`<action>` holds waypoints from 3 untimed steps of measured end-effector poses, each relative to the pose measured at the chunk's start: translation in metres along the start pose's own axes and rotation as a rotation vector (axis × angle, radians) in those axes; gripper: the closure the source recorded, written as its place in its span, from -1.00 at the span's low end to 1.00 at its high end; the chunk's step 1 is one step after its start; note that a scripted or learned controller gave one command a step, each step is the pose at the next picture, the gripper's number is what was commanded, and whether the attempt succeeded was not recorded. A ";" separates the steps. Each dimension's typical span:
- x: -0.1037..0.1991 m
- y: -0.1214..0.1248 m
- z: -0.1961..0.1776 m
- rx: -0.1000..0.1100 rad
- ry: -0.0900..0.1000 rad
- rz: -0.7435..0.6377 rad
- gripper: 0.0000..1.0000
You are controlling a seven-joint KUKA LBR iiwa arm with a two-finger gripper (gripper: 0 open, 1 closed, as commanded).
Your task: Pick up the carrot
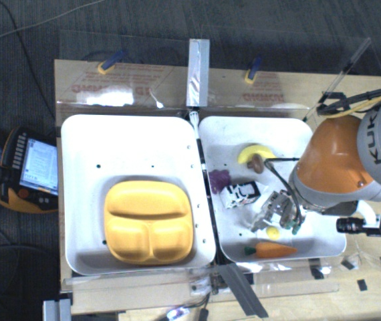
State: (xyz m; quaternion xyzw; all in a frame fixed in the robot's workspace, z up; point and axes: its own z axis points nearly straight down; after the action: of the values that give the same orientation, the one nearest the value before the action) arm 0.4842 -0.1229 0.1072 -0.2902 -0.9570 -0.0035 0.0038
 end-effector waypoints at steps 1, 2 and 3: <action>0.030 0.045 -0.074 0.005 -0.006 -0.604 1.00; -0.023 0.034 -0.001 0.006 -0.005 -0.064 1.00; -0.023 0.034 -0.001 0.005 -0.005 -0.064 -1.00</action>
State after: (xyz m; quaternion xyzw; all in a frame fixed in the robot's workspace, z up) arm 0.5223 -0.1075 0.1078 -0.2594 -0.9658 -0.0004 0.0021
